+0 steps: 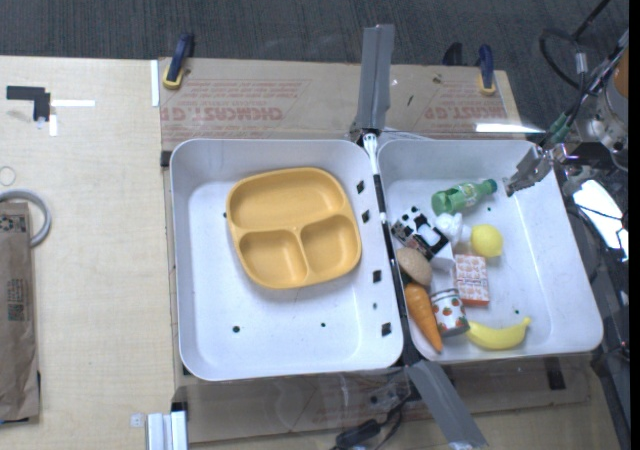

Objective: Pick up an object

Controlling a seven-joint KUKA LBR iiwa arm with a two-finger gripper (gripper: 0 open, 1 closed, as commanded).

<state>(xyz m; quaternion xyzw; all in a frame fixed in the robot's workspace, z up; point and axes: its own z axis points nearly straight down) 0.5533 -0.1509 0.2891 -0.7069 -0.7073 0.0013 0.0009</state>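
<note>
Grey arm low at right | pincer over right bin rim | grip unclear

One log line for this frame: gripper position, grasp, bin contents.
gripper: over right bin's far right corner | grasp: none seen | nearest: green bottle | left bin: yellow divided plate
</note>
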